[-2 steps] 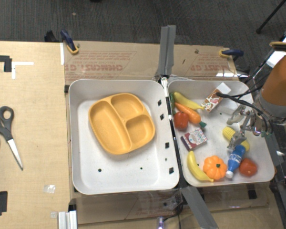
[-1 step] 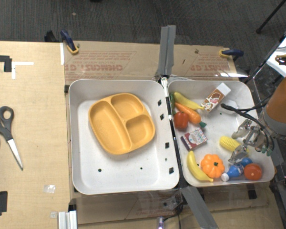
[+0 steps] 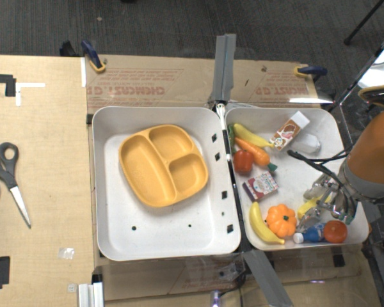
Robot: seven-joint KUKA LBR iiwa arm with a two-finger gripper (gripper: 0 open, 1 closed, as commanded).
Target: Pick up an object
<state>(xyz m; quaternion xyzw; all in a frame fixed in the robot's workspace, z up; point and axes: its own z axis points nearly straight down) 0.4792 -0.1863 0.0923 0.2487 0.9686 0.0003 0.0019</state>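
The right bin (image 3: 345, 139) holds several toy foods. A banana (image 3: 248, 134), a carrot (image 3: 253, 151) and a red tomato (image 3: 243, 162) lie along its left wall. A small carton (image 3: 289, 133) sits at the back and a pink packet (image 3: 261, 185) in the middle. At the front are a second banana (image 3: 261, 226), an orange pumpkin (image 3: 281, 219), a blue piece (image 3: 313, 235) and a red ball (image 3: 335, 231). My gripper (image 3: 325, 202) hangs low over the front right of this bin, just above the blue piece and the red ball, beside the pumpkin. I see nothing held in it.
The left bin (image 3: 115, 235) carries a yellow divided plate (image 3: 163, 165). Scissors (image 3: 11, 181) lie on the bench at far left. Blue clamps (image 3: 93, 55) (image 3: 312, 71) hold cardboard behind the bins. A black cable (image 3: 313, 158) trails across the right bin toward the arm.
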